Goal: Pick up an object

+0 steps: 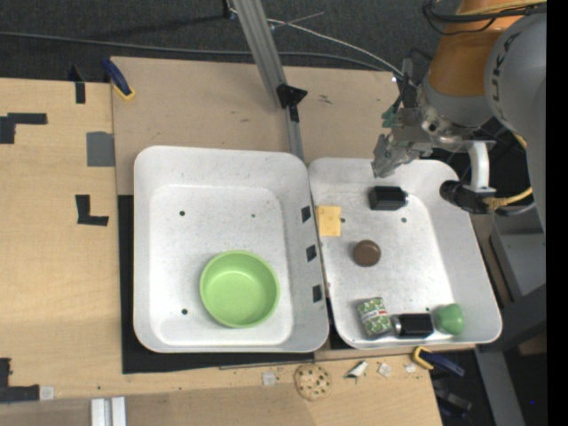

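Two white bins sit side by side on the bench. The left bin [160, 185] holds a green bowl [238, 288], alone near its front. The right bin [470, 264] carries the loose pickable items: a small black block [387, 198] near the back wall, a yellow square [329, 221] against the left wall, a brown round piece [366, 254] mid-floor. Clustered along the front edge are a green-and-white packet [374, 317], a dark cylinder [413, 326] and a green rounded piece [449, 319]. The spread looks like scatter, not arrangement.

The gripper [388, 161] hangs over the back of the right bin, tip just above and beside the black block, apparently not touching it. Nothing is visible in its grasp. Whether it is parted or closed cannot be told at this angle. Judged by position, the black block is the likely target; the grasp is not yet made.
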Controlling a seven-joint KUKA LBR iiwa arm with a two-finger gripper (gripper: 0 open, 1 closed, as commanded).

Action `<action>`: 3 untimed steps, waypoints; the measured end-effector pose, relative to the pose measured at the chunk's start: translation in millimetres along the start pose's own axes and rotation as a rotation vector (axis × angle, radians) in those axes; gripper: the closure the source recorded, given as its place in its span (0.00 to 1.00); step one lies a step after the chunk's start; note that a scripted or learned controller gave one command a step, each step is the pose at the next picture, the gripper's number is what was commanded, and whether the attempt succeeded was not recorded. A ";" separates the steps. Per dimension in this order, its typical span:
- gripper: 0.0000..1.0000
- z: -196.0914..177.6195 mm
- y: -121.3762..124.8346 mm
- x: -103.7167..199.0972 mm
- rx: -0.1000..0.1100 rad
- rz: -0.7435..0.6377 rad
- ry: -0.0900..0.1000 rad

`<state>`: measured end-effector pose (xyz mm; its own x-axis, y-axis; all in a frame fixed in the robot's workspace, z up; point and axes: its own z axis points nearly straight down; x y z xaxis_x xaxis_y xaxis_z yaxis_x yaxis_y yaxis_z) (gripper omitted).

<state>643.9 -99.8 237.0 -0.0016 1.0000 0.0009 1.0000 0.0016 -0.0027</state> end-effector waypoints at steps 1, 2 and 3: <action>0.00 0.0 0.0 0.0 0.000 0.000 0.000; 0.00 66.3 -5.3 2.7 0.007 0.000 -0.002; 0.00 130.1 -13.4 10.2 0.009 0.000 -0.001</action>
<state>630.1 -89.5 107.0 -0.0015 1.0000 0.0001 0.9999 0.0015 -0.0117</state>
